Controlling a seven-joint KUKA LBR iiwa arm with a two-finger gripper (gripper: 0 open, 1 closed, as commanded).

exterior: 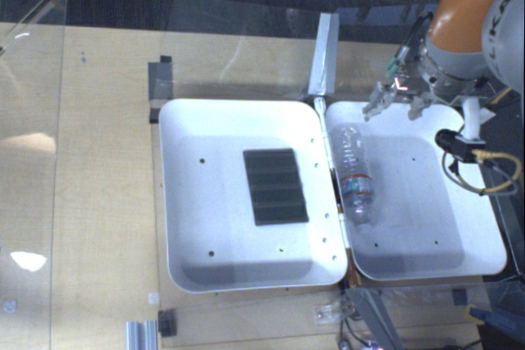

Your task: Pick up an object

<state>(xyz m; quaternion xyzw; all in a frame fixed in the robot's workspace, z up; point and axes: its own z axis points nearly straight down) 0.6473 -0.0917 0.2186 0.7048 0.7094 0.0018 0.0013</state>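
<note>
- Two white bins sat side by side on the tabletop (90,201), their inner walls touching.
- The left bin (189,258) held one thing: a dark, flat, ribbed rectangular pad (276,186), lying near the bin's middle and slightly tilted, apart from every wall.
- The right bin (459,250) also held one thing: a clear plastic bottle (353,175) lying on its side along the left wall, its length running from the far end toward the near end of the bin.
- One arm (476,4) reached in from the right, with its orange band above the wrist.
- The hand (395,104) hung over the far edge of the right bin, well apart from the bottle and with nothing between its fingers.
- The fingers appeared spread, one tip pointing left toward the bin's far-left corner and the other to its right.
- A black cable (472,164) looped down at the arm's side over the right bin's right edge.
</note>
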